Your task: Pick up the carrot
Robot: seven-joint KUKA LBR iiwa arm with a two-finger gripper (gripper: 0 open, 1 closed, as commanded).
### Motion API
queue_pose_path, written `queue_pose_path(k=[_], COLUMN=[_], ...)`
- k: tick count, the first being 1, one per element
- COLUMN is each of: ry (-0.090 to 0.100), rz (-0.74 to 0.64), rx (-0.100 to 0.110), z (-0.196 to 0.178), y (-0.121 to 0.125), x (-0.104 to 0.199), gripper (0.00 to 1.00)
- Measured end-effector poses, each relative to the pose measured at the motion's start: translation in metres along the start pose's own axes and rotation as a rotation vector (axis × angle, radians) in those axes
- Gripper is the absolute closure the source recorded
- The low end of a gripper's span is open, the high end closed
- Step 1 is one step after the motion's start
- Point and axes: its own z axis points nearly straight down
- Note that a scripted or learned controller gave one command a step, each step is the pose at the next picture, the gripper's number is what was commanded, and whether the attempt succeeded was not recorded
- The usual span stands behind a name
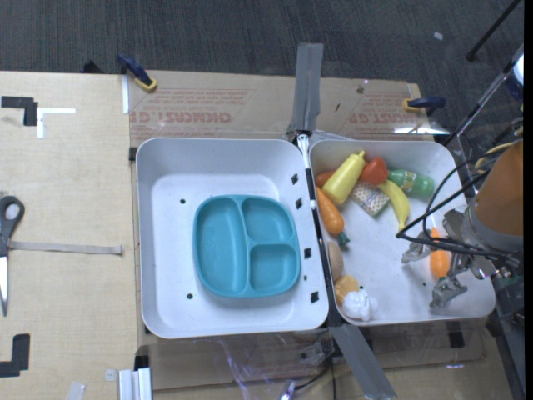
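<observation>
Where the right white bin (pixel 466 311) meets the left white bin (pixel 150 307), the carrot (pixel 330 211) lies in the right one. It is orange with a small green end. It lies just beside that bin's left wall, with the green end pointing to the front of the bin.

Near the carrot is a yellow bottle (pixel 346 176). A red tomato (pixel 375 171), a green thing (pixel 412 182), a banana (pixel 398 202) and a brown square snack (pixel 368 198) sit close by, at the back of the bin. A white lumpy thing (pixel 360 305) lies at the front.

The grey arm (pixel 508 198) comes in from the right. Its end effector (pixel 431 275) is low over the right side of the same bin, well apart from the carrot. A small orange thing (pixel 439 262) shows right by it. I cannot tell if the end effector is released or clenched.

The left bin has a blue plate (pixel 246 245) with three parts. Scissors (pixel 7 223) lie on the desk (pixel 67 182) far to the left.
</observation>
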Motion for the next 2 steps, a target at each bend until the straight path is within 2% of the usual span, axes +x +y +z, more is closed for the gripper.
queue_pose_path(k=[1,2], ry=[-0.001,0.001], rz=[0.294,0.272], rx=[0.001,0.000], z=[0.000,0.000], y=[-0.045,-0.032], x=[-0.076,-0.021], gripper=[0.00,0.00])
